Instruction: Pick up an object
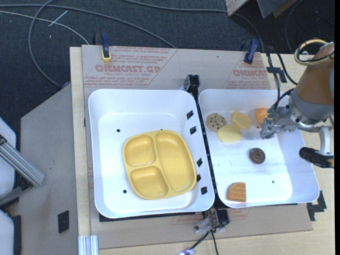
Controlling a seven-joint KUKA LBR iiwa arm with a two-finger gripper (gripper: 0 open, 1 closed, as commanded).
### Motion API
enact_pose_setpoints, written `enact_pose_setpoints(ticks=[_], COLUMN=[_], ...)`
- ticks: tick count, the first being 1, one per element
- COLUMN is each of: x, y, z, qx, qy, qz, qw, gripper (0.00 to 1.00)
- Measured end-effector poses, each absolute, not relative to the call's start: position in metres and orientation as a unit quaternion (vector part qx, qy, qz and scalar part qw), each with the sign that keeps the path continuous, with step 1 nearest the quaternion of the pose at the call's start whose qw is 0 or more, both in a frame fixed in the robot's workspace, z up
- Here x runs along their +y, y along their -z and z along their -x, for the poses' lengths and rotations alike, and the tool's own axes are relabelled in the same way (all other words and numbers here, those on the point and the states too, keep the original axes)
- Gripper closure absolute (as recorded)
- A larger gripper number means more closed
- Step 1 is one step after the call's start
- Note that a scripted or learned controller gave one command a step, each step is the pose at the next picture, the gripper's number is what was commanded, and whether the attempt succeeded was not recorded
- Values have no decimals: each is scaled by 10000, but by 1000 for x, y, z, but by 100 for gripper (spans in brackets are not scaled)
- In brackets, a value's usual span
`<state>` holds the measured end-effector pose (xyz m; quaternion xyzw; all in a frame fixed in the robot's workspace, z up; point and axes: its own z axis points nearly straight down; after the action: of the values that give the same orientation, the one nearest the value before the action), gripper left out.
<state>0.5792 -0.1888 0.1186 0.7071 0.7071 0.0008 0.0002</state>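
My gripper (266, 130) hangs over the back right part of the right bin (297, 193), its fingers small and dark below the grey wrist. An orange piece (261, 113) lies just behind it. Left of it sit a yellow round piece (241, 120), a pale yellow piece (229, 134) and a speckled cookie (215, 122). A brown round object (257, 155) lies in the bin's middle, in front of the gripper. A tan waffle-like piece (237, 192) rests near the front wall. Nothing shows between the fingers.
The left bin (106, 116) holds a yellow divided plate (159, 163). A black divider with clips (201, 142) runs between the bins. A black bracket (315, 156) juts in at the right bin's right edge. Blue clamps (105, 45) hold the cardboard at the back.
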Motion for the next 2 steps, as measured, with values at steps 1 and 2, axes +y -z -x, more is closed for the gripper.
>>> enact_pose_setpoints(ticks=[1,2], x=[-180,-183], y=[-173,-218], z=[-586,-588], qx=[7079,7075], qy=[-19,-15], qz=[-7063,-7067], qw=[33,32], gripper=[100,100])
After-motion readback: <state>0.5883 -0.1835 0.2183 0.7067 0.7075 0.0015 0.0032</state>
